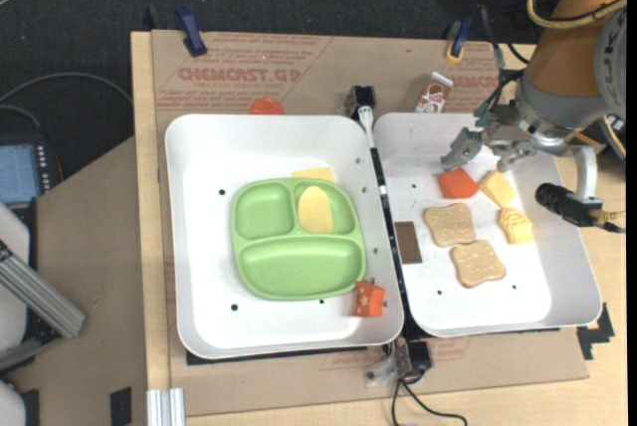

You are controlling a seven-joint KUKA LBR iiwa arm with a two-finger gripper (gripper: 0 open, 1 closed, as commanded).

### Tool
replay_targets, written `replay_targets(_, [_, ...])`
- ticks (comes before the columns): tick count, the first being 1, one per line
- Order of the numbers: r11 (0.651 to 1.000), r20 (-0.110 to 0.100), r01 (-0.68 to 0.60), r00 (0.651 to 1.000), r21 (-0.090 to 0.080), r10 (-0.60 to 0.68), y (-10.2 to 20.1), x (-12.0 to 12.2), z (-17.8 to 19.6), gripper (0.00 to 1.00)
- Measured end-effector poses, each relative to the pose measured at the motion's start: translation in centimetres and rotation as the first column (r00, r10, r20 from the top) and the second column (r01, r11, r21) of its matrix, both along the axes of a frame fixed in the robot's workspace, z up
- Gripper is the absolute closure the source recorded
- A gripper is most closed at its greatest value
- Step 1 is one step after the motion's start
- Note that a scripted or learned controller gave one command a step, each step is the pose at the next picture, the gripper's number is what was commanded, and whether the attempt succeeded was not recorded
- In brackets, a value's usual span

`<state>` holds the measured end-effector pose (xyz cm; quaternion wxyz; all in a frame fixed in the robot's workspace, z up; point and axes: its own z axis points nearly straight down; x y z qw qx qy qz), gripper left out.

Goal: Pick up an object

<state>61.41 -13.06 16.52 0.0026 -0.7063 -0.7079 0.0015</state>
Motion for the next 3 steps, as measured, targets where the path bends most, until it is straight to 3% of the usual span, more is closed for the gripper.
replay_targets(1, [1.0, 0.01, 0.004, 1.0, -0.006, -0.003, -2.5, 0.8, -8.0, 0.0])
replay_targets(2, [1.0, 0.027, 0.004, 1.0, -0.01, -0.003, -2.6, 1.2, -6.1, 1.0])
replay_targets(3, [1.0, 0.013, -0.006, 1.0, 0.001, 0.006, 6.0, -0.7, 2.5, 1.0])
